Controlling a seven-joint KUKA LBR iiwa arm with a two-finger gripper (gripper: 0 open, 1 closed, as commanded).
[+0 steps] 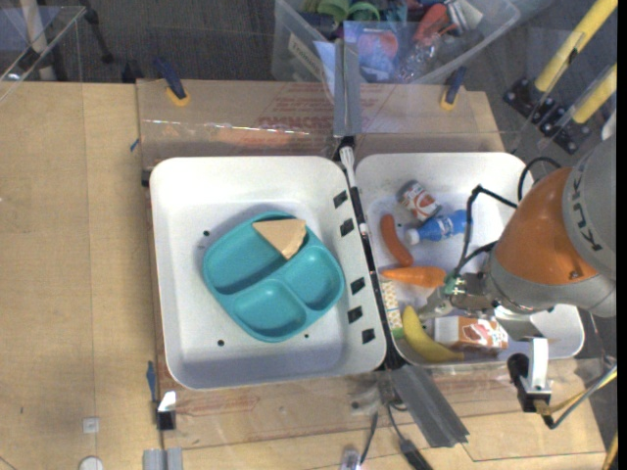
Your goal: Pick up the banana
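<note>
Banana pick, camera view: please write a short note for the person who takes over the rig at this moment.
Gripper: low over the near part of the right bin, just right of the banana; grip state cannot be judged.
Banana: lies in the right bin at its near left corner, beside a small carton.
Also in that bin: a carrot, a sausage, a blue bottle.
Left bin: a teal divided plate with a wedge of bread.
Done: arm brought to the banana.
Left: grasp and lift it.
</note>
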